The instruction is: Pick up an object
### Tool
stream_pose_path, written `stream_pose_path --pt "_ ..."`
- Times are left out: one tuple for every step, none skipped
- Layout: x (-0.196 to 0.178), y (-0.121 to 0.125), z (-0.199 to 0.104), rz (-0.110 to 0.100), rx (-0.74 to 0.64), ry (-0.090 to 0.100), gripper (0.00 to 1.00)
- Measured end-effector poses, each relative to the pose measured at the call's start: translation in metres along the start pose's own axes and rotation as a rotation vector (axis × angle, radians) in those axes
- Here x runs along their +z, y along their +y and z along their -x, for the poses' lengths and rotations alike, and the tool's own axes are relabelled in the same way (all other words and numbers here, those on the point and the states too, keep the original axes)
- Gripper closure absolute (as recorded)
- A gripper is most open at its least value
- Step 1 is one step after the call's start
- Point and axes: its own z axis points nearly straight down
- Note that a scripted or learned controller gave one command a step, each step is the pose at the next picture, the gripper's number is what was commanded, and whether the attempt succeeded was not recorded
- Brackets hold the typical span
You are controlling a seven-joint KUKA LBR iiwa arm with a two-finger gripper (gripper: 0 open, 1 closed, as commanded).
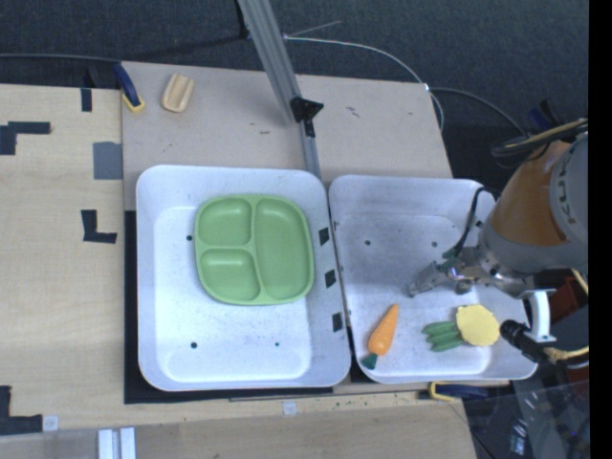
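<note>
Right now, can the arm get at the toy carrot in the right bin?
Probably yes. The carrot lies alone on the bin floor, apart from the yellow and green toy, with the tool just up and to its right and nothing between them.

A single fixed camera looks down on the bench (239,132) from above at a slant, from a moderate height. Both white bins fit in the frame: the left bin (158,285) sits centre-left, and the right bin (382,208) sits centre-right. The far side of the bench lies toward the top of the picture, with dark floor beyond it. The robot arm (545,208) enters from the right edge. A metal pole (273,46) rises from the bench toward the top edge.
</note>
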Motion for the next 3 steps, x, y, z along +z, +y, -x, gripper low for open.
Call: stream_pose_path --pt "-0.011 0.0 -0.001 -0.001 -0.001 0.002 1.0" --pt "-0.053 -0.002 -0.003 0.002 0.0 0.001 1.0" --pt "-0.097 0.003 -0.008 0.004 -0.001 0.001 1.0"
